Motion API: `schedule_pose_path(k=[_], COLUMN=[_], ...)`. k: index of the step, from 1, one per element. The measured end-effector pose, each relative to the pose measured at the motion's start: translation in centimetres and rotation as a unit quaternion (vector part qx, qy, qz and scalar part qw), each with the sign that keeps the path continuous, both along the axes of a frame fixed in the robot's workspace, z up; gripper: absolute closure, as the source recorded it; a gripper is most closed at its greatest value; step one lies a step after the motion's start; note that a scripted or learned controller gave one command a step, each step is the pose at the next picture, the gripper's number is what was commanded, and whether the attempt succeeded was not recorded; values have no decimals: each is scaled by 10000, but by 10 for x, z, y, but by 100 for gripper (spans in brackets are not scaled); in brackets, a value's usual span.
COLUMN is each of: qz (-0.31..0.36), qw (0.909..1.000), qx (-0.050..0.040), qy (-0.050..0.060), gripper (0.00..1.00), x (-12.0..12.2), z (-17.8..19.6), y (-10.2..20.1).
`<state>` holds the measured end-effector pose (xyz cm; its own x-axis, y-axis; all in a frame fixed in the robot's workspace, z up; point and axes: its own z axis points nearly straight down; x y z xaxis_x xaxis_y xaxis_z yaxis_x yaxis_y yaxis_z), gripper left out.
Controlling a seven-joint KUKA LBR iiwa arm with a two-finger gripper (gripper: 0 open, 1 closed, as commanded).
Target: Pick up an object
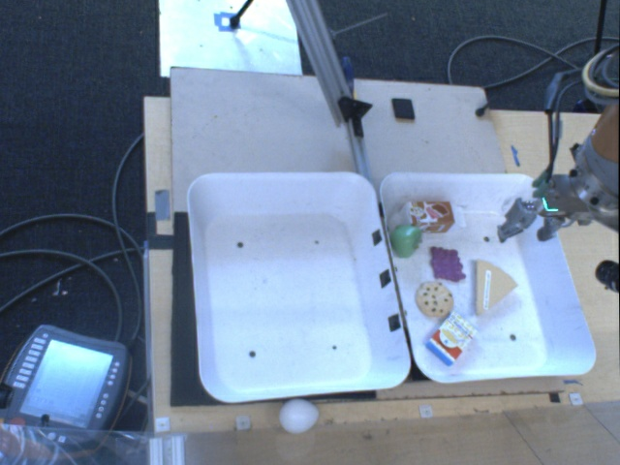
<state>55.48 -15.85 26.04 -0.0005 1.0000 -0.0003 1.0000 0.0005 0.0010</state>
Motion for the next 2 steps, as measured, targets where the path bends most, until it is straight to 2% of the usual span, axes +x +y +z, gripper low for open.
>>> schedule_pose_path(k=[1,2], qz=[0,-1], qw=[10000,10000], qx=[0,6], qy=[0,26], gripper=[0,0], x=[0,4], z=[0,-62], y=[0,0])
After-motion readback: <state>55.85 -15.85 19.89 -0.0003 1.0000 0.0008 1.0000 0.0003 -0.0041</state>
